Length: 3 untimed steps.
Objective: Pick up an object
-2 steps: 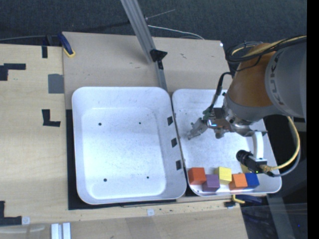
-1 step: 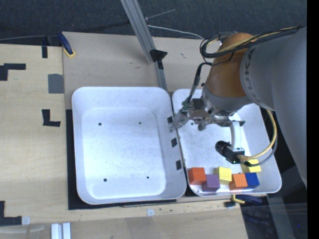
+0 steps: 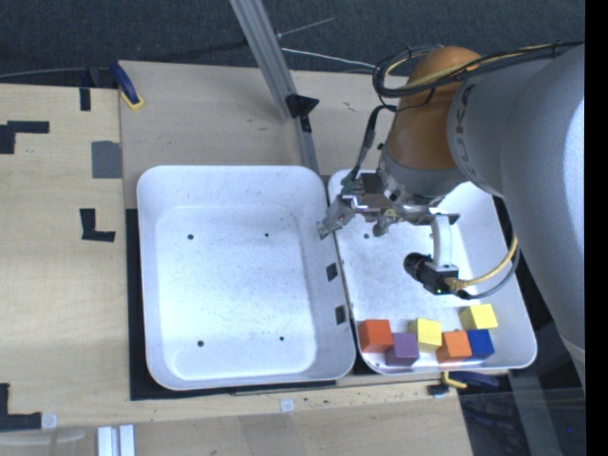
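Arm [image 3: 446,112]: reaching in over the far half of the right bin [image 3: 513,354], orange band showing above the wrist.
Gripper [image 3: 366,212]: hanging over the far-left corner of the right bin, close beside the wall shared with the left bin [image 3: 152,255]; nothing showing between its parts.
Claw state: cannot tell, the wrist body and cabling covering the tips from this slant.
Task's things: sitting clustered along the near edge of the right bin — orange cube [image 3: 376,334], purple cube [image 3: 405,348], yellow cube [image 3: 428,332], second orange cube [image 3: 455,346], blue cube [image 3: 480,344], second yellow cube [image 3: 482,316].
Spacing: cubes touching or just beside one another; gripper well apart from all of them.
Risk, empty grasp: descending here, probably closing on bare bin floor, no cube lying beneath.
Risk, collision: working this near the shared wall, likely catching the rim and shoving a bin.
Risk, crowding: going for the cluster, likely pushing neighbours aside or pinching two at once.
Risk, near wall: cubes pressing toward the near rim, leaving little room for a finger on that side.
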Each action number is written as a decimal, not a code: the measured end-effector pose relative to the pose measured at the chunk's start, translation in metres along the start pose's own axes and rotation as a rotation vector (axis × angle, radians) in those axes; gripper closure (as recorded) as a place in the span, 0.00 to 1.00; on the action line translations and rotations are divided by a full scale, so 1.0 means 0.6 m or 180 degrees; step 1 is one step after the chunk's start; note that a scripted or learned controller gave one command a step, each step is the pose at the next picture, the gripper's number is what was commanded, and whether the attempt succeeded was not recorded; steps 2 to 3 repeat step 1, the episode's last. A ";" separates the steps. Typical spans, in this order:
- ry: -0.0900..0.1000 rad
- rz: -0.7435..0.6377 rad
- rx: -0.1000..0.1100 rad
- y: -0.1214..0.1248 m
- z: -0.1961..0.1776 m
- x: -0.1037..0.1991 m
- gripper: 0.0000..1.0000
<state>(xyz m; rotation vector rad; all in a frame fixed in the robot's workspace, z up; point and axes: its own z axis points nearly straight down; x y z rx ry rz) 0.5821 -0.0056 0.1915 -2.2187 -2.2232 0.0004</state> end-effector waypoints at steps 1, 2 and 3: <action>0.0001 -0.0005 0.0012 -0.046 0.000 0.054 0.00; 0.0001 -0.0005 0.0012 -0.046 0.000 0.054 0.00; 0.0001 -0.0005 0.0012 -0.046 0.000 0.054 0.00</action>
